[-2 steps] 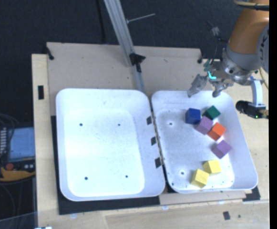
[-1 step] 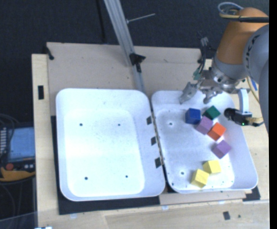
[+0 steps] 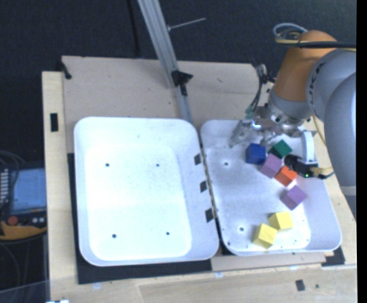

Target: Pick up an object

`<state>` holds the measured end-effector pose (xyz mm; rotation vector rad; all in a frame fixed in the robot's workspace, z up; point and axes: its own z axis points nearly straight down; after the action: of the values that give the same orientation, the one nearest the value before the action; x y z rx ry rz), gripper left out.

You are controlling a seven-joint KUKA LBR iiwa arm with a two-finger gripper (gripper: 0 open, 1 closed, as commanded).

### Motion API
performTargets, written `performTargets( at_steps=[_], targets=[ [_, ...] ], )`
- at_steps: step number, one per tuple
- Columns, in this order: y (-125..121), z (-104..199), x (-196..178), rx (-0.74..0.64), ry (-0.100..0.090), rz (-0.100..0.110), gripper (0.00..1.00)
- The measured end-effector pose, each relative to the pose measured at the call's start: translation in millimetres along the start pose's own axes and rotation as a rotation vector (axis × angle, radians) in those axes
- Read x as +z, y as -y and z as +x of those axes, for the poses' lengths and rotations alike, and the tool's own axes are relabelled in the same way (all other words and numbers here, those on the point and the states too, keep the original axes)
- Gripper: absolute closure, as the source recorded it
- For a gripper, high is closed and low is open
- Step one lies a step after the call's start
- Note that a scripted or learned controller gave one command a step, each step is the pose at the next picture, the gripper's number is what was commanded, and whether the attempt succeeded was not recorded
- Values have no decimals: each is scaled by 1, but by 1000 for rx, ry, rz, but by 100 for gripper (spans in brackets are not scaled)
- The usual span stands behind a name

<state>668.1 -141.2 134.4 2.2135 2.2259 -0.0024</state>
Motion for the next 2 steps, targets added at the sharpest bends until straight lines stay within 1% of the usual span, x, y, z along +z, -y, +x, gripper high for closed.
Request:
performTargets(
  at_steps=[1,2],
  targets=[
    [-3,-2,34,0,3,-11,0],
    [-2,-2,24,0,2,-6,100]
  ],
)
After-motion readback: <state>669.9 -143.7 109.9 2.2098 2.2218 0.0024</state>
